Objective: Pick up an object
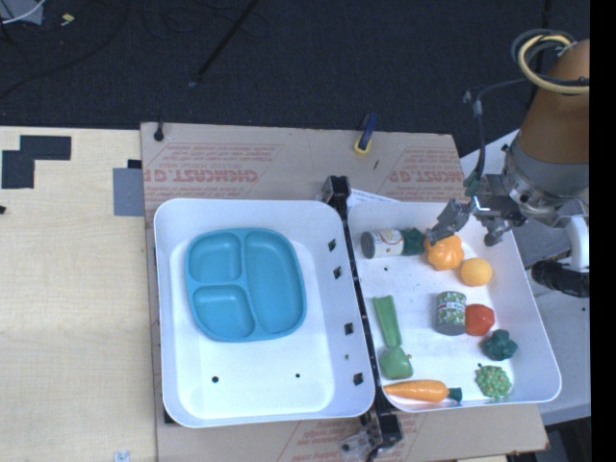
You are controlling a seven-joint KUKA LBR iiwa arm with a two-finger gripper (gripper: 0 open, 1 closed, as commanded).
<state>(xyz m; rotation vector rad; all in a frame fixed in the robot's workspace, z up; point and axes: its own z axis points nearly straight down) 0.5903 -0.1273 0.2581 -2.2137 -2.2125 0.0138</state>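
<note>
My gripper (473,225) hangs over the back of the right bin (539,354), open, with nothing between its fingers. Its left finger (449,221) is just above an orange pepper-like toy (445,254). A yellow ball-shaped fruit (475,272) lies just below the right finger. Further down the bin are a small tin can (449,313), a red tomato (480,320), a dark green broccoli (500,345), a pale green bunch (494,381), a carrot (421,391) and a long green vegetable (389,327).
A small can (381,244) lies on its side beside a dark green piece (414,242) at the right bin's back left. The left bin (173,373) holds a blue divided plate (245,285). A black divider (352,296) separates the bins.
</note>
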